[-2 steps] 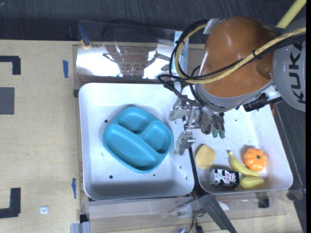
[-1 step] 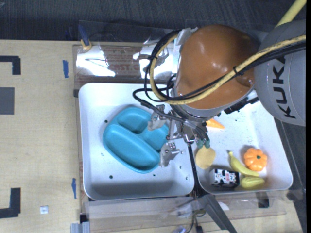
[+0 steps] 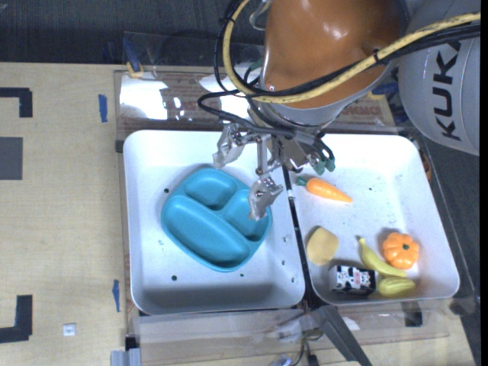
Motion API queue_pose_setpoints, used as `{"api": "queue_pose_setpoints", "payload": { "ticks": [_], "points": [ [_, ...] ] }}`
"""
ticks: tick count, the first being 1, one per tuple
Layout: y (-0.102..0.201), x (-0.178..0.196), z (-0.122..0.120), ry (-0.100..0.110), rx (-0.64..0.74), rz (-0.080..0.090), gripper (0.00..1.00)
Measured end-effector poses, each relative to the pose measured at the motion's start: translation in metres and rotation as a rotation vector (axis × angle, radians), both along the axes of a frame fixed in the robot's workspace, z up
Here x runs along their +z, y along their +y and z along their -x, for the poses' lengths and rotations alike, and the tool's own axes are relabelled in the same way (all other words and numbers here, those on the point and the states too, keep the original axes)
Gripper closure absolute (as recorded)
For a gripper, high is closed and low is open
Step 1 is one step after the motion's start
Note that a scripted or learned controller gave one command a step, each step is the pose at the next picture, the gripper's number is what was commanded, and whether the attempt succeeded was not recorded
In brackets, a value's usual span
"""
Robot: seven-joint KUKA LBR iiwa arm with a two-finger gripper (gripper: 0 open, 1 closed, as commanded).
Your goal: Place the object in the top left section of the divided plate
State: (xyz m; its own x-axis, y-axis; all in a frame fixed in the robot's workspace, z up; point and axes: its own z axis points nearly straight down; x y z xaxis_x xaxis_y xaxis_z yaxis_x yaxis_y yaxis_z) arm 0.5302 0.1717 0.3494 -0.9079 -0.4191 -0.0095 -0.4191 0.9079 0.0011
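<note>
Over the left bin: claw (image 3: 245, 172) hangs low above the right side of the blue divided plate (image 3: 200, 231), fingers apart, nothing seen between them.
Fingers: one (image 3: 226, 147) sits toward the bin's back wall, the other (image 3: 264, 197) over the plate's right compartment.
Plate: tilted in the left bin (image 3: 145, 204), one long section and two smaller ones, all bare.
Objects: carrot (image 3: 329, 191), yellow chip-like piece (image 3: 322, 244), banana (image 3: 377, 258), small pumpkin (image 3: 401, 250), black-and-white cow toy (image 3: 354, 279), all in the right bin (image 3: 427, 204); which one is meant I cannot tell.
Step in hand: judged as before the pick, since no object is on the plate or in the claw.
Next move: likely lift, cross to the right bin, close on one object.
Edges: the ridge between the bins lies just beside the claw; it needs height to clear.
Open room: carrot sits alone, easiest reach; banana, pumpkin and cow toy crowd the front right corner.
</note>
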Motion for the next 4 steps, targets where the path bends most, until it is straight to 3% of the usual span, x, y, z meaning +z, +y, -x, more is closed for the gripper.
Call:
{"api": "queue_pose_setpoints", "payload": {
  "ticks": [1, 2, 3, 4],
  "points": [
    [0.055, -0.029, 0.036, 0.009, 0.357, 0.004, 0.00],
    [0.047, -0.146, 0.012, 0.010, 0.776, 0.005, 0.00],
    [0.048, -0.258, 0.050, -0.001, 1.203, 0.006, 0.00],
    [0.050, -0.247, 0.049, -0.009, 1.197, 0.003, 1.00]
  ]
}}
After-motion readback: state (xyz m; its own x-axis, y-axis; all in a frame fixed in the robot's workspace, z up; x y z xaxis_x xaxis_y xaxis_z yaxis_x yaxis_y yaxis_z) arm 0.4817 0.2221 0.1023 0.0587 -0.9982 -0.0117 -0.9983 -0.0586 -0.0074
